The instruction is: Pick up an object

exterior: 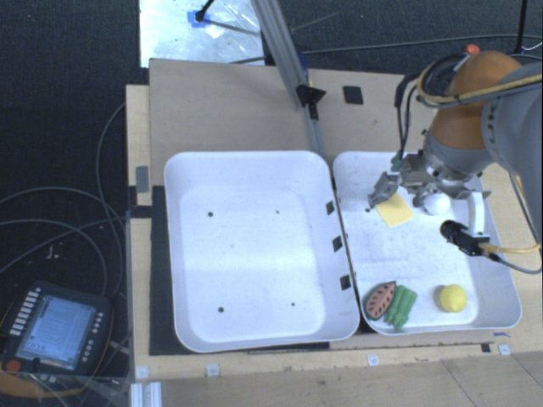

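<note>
A robotics lab: teach pendant point(53, 329), floor cables point(110, 155), 2 white bins point(182, 312).

Grey arm with orange band point(475, 100): cut off at the right edge. Flat pale-yellow square piece point(395, 212): upper corner hidden beneath the pincer point(386, 190). Small white ball point(436, 202): partly covered by the wrist. Pincer finger spacing: too small to tell.

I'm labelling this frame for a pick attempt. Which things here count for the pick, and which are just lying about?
For the pick:
- pincer
- yellow block beside it
- white ball
- yellow ball
- green toy
- reddish oval toy
- right bin

Lying about:
- left bin
- handheld controller
- cables
</note>
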`<move>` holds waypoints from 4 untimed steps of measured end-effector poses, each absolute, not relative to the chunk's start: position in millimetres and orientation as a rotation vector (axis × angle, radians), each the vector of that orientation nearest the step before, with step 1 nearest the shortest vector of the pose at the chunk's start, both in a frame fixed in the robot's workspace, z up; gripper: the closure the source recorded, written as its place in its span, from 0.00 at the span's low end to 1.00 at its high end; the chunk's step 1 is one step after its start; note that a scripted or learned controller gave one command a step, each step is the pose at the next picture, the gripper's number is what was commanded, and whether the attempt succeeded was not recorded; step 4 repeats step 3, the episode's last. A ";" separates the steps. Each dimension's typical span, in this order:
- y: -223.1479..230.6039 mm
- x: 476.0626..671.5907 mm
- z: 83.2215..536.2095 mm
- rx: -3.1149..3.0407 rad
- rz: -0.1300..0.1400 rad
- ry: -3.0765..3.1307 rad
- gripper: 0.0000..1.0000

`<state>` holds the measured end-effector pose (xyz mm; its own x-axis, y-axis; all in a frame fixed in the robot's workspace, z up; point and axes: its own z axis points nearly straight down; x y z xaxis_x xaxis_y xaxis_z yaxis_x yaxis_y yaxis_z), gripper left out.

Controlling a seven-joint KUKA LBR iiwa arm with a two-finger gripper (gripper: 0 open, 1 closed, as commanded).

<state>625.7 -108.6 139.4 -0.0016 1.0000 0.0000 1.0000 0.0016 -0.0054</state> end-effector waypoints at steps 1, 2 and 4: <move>-109.0 627.0 154.9 -2.222 -0.002 -2.223 1.00; -163.7 641.2 220.2 -2.229 -0.004 -2.222 1.00; -209.9 627.7 330.4 -2.231 -0.007 -2.225 1.00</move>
